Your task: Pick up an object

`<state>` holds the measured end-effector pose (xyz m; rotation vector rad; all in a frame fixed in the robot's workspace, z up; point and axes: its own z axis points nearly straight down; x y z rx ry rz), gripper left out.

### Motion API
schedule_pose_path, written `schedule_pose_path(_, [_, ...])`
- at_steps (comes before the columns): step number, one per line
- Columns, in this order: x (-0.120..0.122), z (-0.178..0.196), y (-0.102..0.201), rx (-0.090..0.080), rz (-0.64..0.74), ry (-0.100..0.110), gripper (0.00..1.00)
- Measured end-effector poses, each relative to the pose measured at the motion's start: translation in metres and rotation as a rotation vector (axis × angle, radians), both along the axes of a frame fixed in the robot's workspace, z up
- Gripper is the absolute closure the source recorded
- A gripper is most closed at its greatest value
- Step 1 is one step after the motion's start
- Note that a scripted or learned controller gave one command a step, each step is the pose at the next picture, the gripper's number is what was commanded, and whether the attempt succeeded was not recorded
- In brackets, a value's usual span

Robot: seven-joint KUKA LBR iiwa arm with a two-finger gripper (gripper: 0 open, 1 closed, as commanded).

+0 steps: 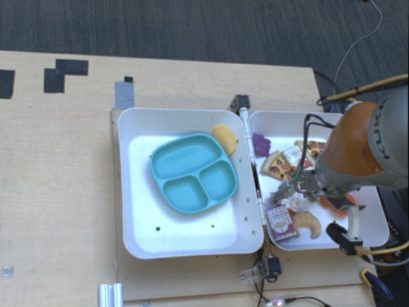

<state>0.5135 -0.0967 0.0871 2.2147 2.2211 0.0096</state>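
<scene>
**Reaching into the right bin**

I'm seeing the bench (57,171) carrying the left bin (137,235), where a blue tray (192,171) is touching a yellow piece (225,138). The arm (358,147) is hanging over the right bin (377,232). The gripper (285,196) is sitting among packets (279,221), a croissant (308,222) nearby; I cannot tell its grip.

Floor: dark grey carpet (192,18) across the top of the view.
Worktop: pale wood (57,184), evenly lit, with black tape patches (64,74) near its far left edge.
Cable: thin wire (358,40) trailing over the carpet.
</scene>
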Motion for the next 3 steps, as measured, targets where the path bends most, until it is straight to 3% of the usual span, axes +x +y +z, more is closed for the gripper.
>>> schedule_pose_path(1, [0.002, 0.012, 0.000, -0.001, 0.000, -0.006, 1.00])
schedule_pose_path(2, [-0.026, 0.098, 0.081, 0.001, 0.002, 0.005, 1.00])
schedule_pose_path(3, [-0.016, 0.112, 0.144, 0.001, 0.002, 0.006, 1.00])
